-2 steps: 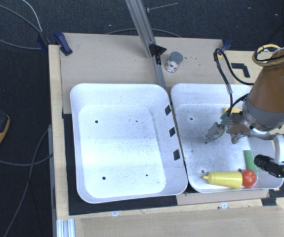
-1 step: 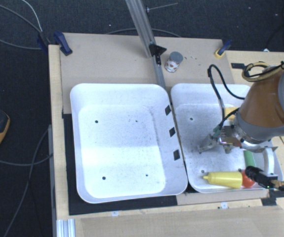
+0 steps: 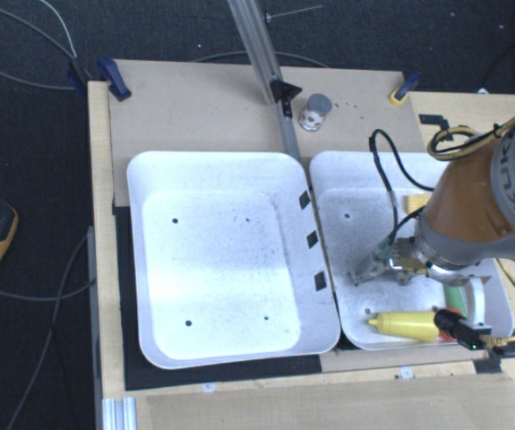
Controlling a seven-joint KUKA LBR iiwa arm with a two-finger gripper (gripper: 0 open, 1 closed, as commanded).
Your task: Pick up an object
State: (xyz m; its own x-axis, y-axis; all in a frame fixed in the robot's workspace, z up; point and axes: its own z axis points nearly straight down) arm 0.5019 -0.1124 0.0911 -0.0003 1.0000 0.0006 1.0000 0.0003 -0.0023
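The gripper (image 3: 364,274) is seen low inside the right bin (image 3: 351,195), approx. at the bin's middle, pointed twd. the bin's left wall. Its state (released or clenched) can't be told from this angle. The arm (image 3: 472,200), grey w/ an orange band, is brought in over the right bin's right rim.

A yellow bottle (image 3: 405,326) is laid on its side along the right bin's near wall, nozzle end twd. the bin's left. It is near the gripper but apart from it. A green obj. (image 3: 457,294) is seen twd. the right bin's near-right corner, mostly hidden under the wrist, so its shape can't be told. A small pale-yellow piece (image 3: 416,204) is seen in the right bin's far-right part, just beside the orange band.

The left bin (image 3: 212,157) is set against the right bin's left rim. Three black clips (image 3: 312,238) are spaced along that shared edge. On the bench (image 3: 194,106), just behind the right bin's far-left corner, a small metal can (image 3: 314,111) is stood upright, and an aluminium rail (image 3: 253,34) is run up and away from that corner. A blue-and-yellow clamp (image 3: 406,86) is fixed at the bench edge behind the right bin's far rim. A blue clamp (image 3: 114,78) is fixed well apart, far to the right bin's left.
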